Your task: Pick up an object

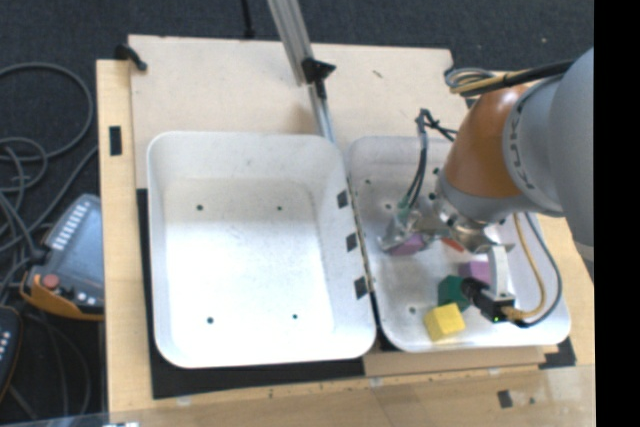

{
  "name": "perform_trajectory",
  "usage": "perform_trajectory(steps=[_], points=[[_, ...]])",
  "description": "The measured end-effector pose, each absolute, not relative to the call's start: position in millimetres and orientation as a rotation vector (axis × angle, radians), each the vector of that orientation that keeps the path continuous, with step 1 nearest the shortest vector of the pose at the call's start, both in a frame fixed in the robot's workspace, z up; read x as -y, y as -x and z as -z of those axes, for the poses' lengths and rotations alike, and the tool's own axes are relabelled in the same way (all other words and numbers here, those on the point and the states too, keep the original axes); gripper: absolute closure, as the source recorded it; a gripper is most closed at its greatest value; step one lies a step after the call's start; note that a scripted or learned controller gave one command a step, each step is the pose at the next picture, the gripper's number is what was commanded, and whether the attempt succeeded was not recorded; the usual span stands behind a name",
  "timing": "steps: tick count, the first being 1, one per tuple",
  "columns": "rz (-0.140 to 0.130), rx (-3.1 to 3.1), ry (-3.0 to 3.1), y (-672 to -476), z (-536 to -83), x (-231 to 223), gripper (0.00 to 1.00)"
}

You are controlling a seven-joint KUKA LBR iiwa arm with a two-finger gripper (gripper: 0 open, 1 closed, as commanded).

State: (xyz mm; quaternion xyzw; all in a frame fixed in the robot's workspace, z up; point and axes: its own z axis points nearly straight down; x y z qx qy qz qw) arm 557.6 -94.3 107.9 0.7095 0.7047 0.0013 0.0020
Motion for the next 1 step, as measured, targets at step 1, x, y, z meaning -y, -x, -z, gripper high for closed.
perform_trajectory(steps=[1], points=[[-0.013, -2.229, -2.207, -574.6, -201.5, -4.0, 1.00]])
